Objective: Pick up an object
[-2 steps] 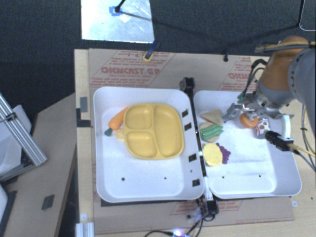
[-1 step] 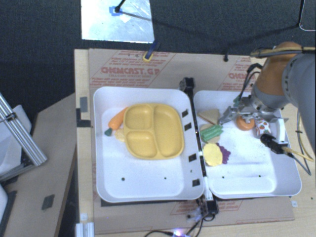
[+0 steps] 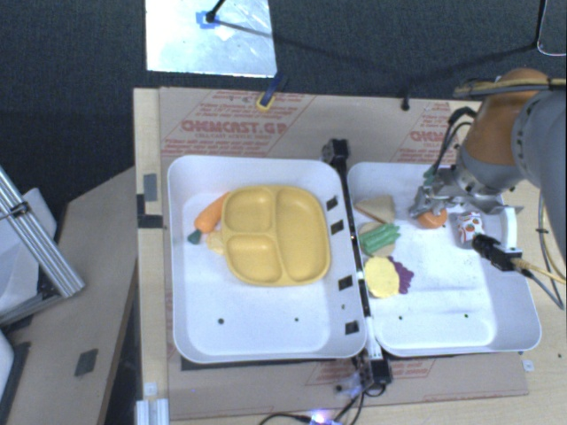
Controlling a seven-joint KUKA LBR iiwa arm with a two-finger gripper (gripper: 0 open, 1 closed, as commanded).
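My gripper (image 3: 429,207) is low in the far part of the right bin (image 3: 461,321), hanging from the grey arm with its orange band (image 3: 500,118). A small orange toy (image 3: 432,220) lies right under its tip, touching or nearly touching it. In the same bin, left of the gripper, lie a pale wedge (image 3: 376,209), green beans (image 3: 381,235), a yellow round piece (image 3: 382,277) and purple grapes (image 3: 404,277). A small white and red item (image 3: 468,228) sits just right of the orange toy.
The left bin (image 3: 199,326) holds a yellow divided plate (image 3: 270,235) with a carrot (image 3: 209,213) at its left side. A black divider (image 3: 350,237) runs between the bins. Cables trail off the right bin's right rim (image 3: 523,268).
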